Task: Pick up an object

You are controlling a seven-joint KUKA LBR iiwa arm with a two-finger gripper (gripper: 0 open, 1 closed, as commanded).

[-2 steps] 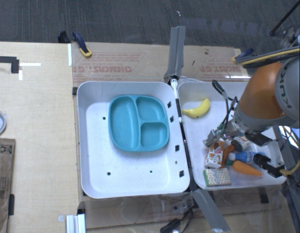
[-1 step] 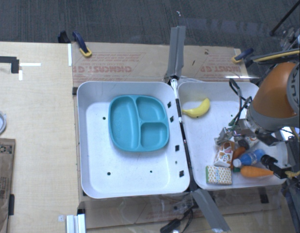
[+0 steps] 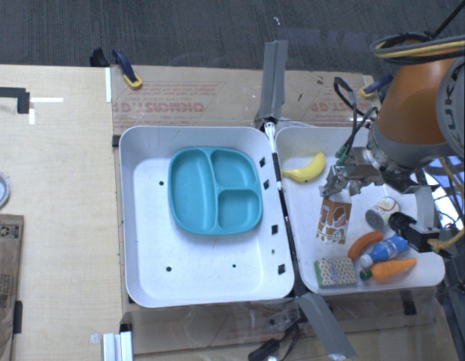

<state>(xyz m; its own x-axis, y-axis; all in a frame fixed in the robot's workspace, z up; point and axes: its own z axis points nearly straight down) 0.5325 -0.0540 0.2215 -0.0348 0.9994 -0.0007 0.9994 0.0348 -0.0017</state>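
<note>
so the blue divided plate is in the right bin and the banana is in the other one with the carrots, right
Not quite: the camera view shows the blue divided plate in the left bin, not the right. The banana does lie in the other bin, with the carrots.

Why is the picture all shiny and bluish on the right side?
In the camera view, glare washes out the bin's right rim beside the arm; the blue plate is evenly lit and sharp, with soft shadow along the left bin's walls.
</note>
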